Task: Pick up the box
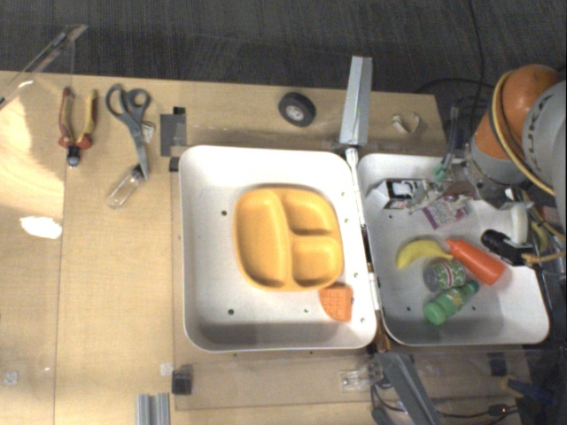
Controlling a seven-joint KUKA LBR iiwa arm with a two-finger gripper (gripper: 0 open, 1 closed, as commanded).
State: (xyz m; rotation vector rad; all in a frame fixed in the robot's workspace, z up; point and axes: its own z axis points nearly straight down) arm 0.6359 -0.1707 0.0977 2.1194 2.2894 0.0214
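In the right bin (532, 321), box (446, 209) lying flat — long axis left-right, tool (454, 168) above it.

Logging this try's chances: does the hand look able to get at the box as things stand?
Probably yes. The box lies uncovered at the far end of the right bin, with the hand right by it; the banana lies apart, nearer the front.

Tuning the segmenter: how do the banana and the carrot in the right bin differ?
The banana is yellow and curved; the carrot is orange and straight, tapering.
The banana lies about level across the view; the carrot slants down to the right.
The carrot looks a bit longer.
Both lie in the right bin, their near ends almost meeting.
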